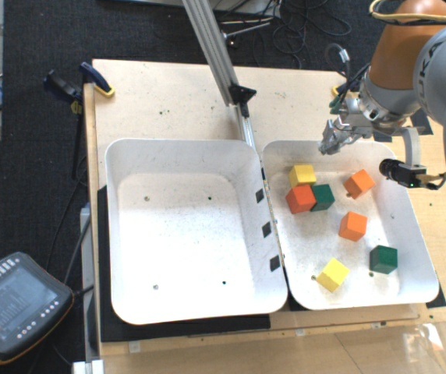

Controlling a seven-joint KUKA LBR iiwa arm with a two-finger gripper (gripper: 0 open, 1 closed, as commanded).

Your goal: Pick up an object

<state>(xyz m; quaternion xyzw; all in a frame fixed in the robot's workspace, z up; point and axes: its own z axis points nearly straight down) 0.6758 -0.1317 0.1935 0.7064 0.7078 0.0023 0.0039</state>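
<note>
Yellow cube (333,274) lies loose at the right bin's (418,232) near end; claw (334,141), its opening untellable, hovers above the far rim, nothing held

Two shallow white bins sit side by side on the tabletop (168,100): the left bin (129,158) and the right bin (410,232).

Seven blocks lie in the right bin. Two are yellow: one yellow block (302,174) toward the bin's far edge, another yellow block (333,274) near its front edge. Three are orange or orange-red: an orange-red block (301,199) touching a dark green block (322,197), an orange block (359,183) toward the far right, and a second orange block (353,226) mid-bin. Two are green, counting the second green block (384,259) by the right edge.

One clamp (90,80), blue with yellow tips, grips the tabletop's far left corner.
</note>
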